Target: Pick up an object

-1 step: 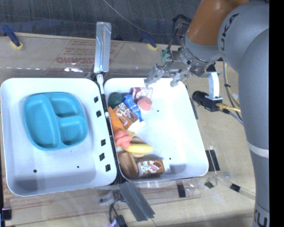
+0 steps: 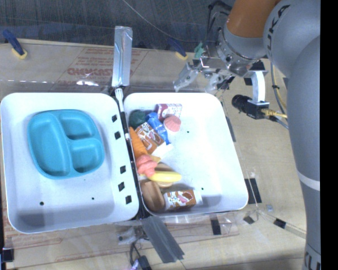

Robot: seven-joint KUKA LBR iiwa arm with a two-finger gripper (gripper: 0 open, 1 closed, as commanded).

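Observation:
My gripper (image 2: 200,81) hangs above the back rim of the right bin (image 2: 214,151), open with nothing between its pale fingers (image 2: 183,81). Below and left of it, several toy foods are piled along the bin's left wall. At the back lie a white and purple carton (image 2: 168,110), a pink ball (image 2: 173,124), a blue packet (image 2: 158,122) and a dark green item (image 2: 137,118). Further forward are an orange carrot (image 2: 136,145), a brown snack packet (image 2: 150,139), a pink piece (image 2: 146,165), a yellow banana (image 2: 166,178), a brown bread roll (image 2: 151,196) and a brown can (image 2: 181,197).
The left bin (image 2: 22,207) holds a blue divided tray (image 2: 66,142). A ridge with black clips (image 2: 122,151) separates the bins. A metal post (image 2: 122,55) stands behind the ridge. The grey arm (image 2: 296,66) fills the right side, with cables (image 2: 256,107) beside the right bin.

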